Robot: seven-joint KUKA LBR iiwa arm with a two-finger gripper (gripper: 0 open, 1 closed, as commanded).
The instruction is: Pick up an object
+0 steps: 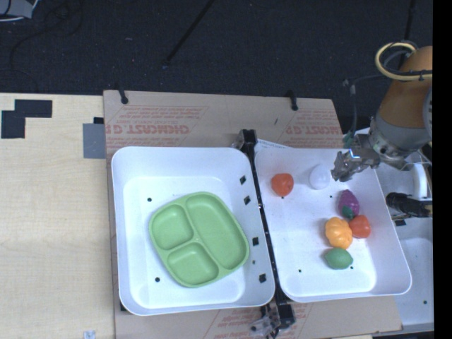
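The bench [49, 210] is pale wood, and on it lies a sheet of brown printed cardboard [212, 122] that carries both bins. Taking the right bin [385, 277] as the reference point throughout: the left bin [134, 168] sits directly against its left wall, the two joined along a dark clipped seam. Inside the left bin lies a green divided plate [199, 239] with three compartments, well apart from the right bin's contents. The arm [406, 101], grey with an orange section, stands over the right bin's upper right corner. Its gripper [346, 167] hangs just inside that corner, above the bin floor; whether it is released or clenched cannot be told from here, as the tip is dark and small, and nothing is seen held in it. Within the right bin, a white ball [319, 177] rests near the upper wall, just left of the gripper. An orange-red fruit [282, 184] lies in the bin's upper left area, near the shared seam. Toward the bin's right side a cluster of four pieces sits close together: a purple piece [348, 204] uppermost, a yellow-orange piece [338, 232] below it, a red piece [361, 227] touching the yellow one's right side, and a green piece [339, 258] lowest, just beneath the yellow one.
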